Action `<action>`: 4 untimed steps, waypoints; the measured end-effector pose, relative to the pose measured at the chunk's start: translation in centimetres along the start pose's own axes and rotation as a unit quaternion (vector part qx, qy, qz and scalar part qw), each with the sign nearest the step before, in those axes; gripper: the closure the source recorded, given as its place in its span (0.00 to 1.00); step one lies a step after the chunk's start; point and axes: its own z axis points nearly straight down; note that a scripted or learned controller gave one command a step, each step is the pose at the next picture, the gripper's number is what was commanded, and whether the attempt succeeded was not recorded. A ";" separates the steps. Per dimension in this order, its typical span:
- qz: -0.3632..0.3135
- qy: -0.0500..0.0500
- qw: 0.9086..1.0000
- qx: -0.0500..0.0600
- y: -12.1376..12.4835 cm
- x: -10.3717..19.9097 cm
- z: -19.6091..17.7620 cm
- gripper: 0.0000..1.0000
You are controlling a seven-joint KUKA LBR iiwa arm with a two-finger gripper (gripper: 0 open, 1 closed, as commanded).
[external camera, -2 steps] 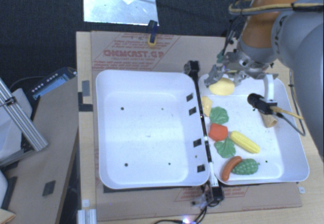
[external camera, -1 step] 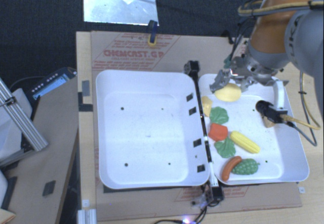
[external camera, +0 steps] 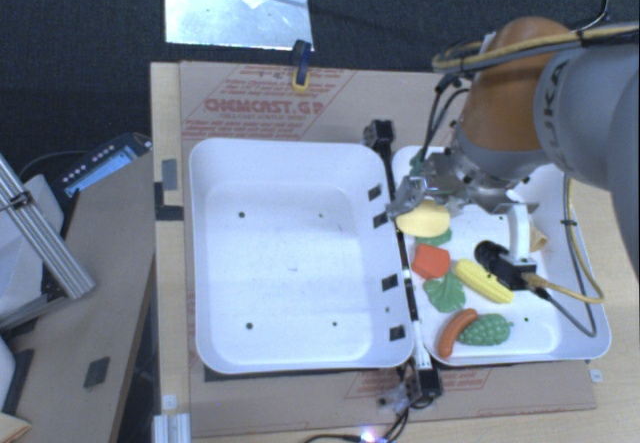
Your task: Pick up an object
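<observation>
My gripper hangs over the left part of the right bin, near the divide between the two bins. Directly below it, touching or nearly touching, is a pale yellow rounded toy. I cannot tell whether that toy is held or resting in the bin. Nearer the front lie a red piece, a green leafy piece, a yellow corn cob, an orange-red sausage and a green bumpy piece.
The left bin is beside the right one, with black clips along the shared edge. Both stand on a cardboard sheet. The grey arm reaches in from the right, above the right bin's back.
</observation>
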 end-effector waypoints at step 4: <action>-0.002 0.001 1.000 -0.005 -3.5 17.6 -8.5 1.00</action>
